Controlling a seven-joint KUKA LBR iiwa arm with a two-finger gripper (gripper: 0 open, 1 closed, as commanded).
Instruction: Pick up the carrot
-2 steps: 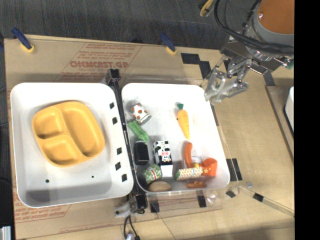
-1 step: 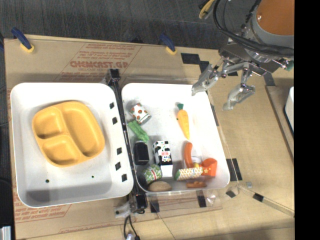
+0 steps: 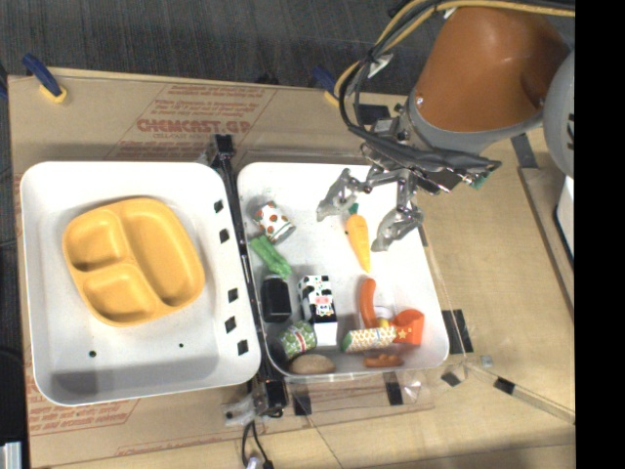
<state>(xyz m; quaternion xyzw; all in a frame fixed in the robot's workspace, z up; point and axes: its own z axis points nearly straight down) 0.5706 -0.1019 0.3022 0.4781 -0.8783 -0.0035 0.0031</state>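
The gripper [image 3: 369, 210] hangs with fingers spread wide, straddling the carrot's [image 3: 358, 241] green top, presumably lining up a grasp. The carrot lies flat at the right bin's [image 3: 437, 291] one o'clock, tip toward six.

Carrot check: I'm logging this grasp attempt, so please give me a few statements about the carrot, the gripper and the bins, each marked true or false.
1. The carrot lies in the right bin. True.
2. The gripper is open, a finger on each side of the carrot's top. True.
3. The yellow tray sits in the right bin. False: it is in the left bin.
4. The carrot is lifted clear of the bin. False: it lies on the bin floor.
5. The orange cup is near the right bin's front corner. True.
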